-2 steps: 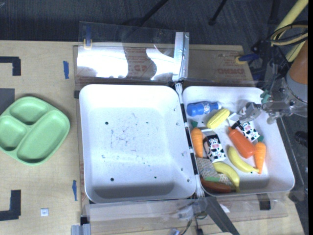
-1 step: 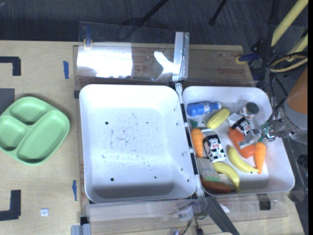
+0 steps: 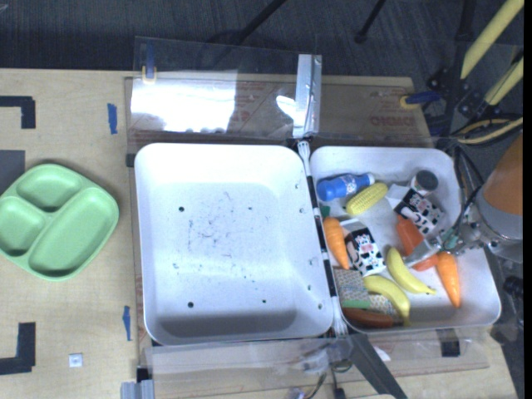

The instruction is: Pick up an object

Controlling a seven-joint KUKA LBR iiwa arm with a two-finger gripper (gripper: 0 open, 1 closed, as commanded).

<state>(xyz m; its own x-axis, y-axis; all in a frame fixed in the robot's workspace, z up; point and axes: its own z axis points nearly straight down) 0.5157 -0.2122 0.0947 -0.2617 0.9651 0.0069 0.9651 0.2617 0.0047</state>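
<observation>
The right bin (image 3: pixel 478 306) holds several toys. A blue bottle (image 3: pixel 341 186) and a corn cob (image 3: pixel 366 197) lie at its back. An orange carrot (image 3: pixel 335 241) lies along its left wall, next to a cow-patterned block (image 3: pixel 364 252). Two bananas (image 3: pixel 405 271) sit near the front. A second cow-patterned piece (image 3: pixel 421 210) and a red-orange piece (image 3: pixel 408 234) are on the right, with another carrot (image 3: pixel 450 278) beside them. My gripper (image 3: pixel 451 241) reaches in from the right edge, low over the bin's right side, just above that carrot and close to the red-orange piece.
The left bin (image 3: pixel 158 173) stands beside the right one. A green divided plate (image 3: pixel 55 219) rests on the bench at far left. A clear plastic panel (image 3: pixel 216 98) stands behind the bins. Yellow cables (image 3: pixel 490 23) and stands crowd the back right.
</observation>
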